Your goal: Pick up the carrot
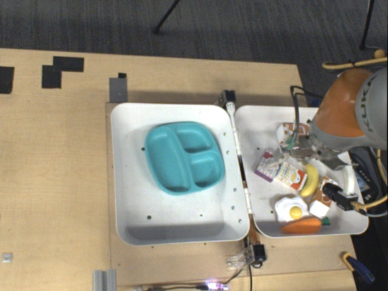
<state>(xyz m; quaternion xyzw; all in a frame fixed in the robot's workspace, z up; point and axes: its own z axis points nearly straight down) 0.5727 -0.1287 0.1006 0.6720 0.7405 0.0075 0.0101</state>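
The carrot [301, 225], orange with a small green end, lies along the front wall of the right bin [254, 132]. My gripper [293, 145] hangs over the middle of that bin, above a pile of small items and well behind the carrot. The grey arm with its orange band [339, 109] reaches in from the right and hides part of the bin's right side. Nothing shows that the carrot is held; it rests on the bin floor.
A yellow banana [310, 180], a fried-egg toy [291, 210], a white block [319, 208] and a purple-and-white packet [274, 168] lie near the carrot. The left bin [127, 180] holds a teal divided plate [183, 156]. Cables run along the right edge.
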